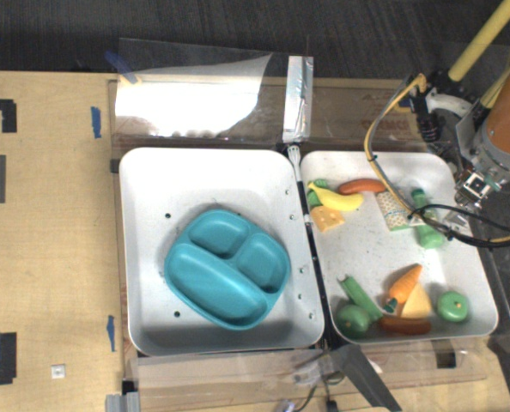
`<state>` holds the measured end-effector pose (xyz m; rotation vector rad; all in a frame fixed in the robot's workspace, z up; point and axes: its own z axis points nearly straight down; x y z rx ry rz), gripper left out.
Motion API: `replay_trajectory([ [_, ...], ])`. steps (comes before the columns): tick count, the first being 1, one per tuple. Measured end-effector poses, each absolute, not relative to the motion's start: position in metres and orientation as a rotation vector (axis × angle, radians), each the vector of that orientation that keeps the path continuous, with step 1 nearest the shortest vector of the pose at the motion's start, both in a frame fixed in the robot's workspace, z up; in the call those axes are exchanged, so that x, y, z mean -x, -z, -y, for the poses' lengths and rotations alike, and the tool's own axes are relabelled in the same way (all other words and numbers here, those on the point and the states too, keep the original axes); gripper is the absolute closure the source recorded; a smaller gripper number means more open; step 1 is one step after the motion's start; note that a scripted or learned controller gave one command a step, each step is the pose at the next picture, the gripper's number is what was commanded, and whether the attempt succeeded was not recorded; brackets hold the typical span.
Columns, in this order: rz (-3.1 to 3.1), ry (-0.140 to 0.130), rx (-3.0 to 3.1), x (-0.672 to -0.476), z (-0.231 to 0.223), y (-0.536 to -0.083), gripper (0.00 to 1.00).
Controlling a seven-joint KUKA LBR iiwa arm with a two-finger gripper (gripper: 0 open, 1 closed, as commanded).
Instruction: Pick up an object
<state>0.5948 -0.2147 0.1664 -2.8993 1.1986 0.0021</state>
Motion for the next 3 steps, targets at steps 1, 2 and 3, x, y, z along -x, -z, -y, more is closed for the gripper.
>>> replay_trajectory([
  [1,-1.432,0.014,2.788,-0.635,0.181,-0.264,1.00],
  [2,-1.278,0.004,2.862,-0.665,0.125,-0.277,1.00],
  [3,-1.285,0.006,2.858,-0.668,0.088,-0.295,1.00],
])
